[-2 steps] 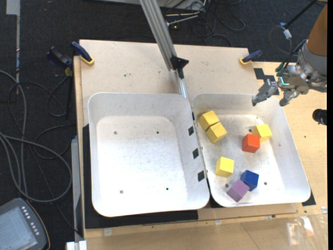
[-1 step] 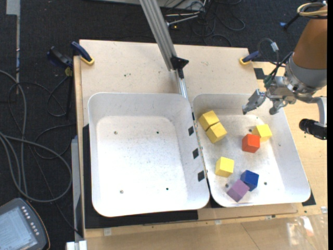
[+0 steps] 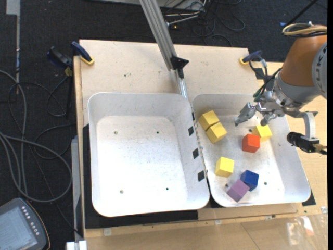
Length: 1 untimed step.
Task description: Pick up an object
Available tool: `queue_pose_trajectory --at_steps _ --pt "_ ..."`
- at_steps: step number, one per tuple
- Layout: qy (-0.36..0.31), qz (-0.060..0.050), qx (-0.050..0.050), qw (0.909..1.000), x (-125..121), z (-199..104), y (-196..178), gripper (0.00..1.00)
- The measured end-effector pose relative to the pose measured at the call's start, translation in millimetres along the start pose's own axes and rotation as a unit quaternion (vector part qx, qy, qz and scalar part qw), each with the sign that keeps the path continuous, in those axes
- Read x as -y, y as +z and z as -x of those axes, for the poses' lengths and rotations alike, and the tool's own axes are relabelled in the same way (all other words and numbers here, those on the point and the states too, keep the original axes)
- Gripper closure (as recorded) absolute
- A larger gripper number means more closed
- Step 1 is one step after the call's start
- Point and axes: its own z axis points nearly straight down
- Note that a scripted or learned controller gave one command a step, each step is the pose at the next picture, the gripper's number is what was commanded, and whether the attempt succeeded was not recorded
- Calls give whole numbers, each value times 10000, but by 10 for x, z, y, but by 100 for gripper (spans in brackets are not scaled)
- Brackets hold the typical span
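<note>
pincer (image 3: pixel 253 116) hangs spread and holding nothing at the right bin's (image 3: pixel 291 189) upper part, with the small yellow block (image 3: pixel 264 132) just below-right and the orange block (image 3: pixel 251 142) directly beneath.

The pale bench (image 3: pixel 135 66) bears two shallow white bins side by side, left bin (image 3: pixel 99 139) and right bin (image 3: pixel 291 176)

Blocks (image 3: pixel 225 166) in right bin (image 3: pixel 291 184), left bin (image 3: pixel 99 155) beside it

clamps (image 3: pixel 80 53) and cables (image 3: pixel 31 139)
</note>
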Motion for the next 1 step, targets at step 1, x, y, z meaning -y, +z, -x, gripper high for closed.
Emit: queue_pose_trajectory --at_steps 1 --pt "-5 69 15 10000 31 54 539 0"
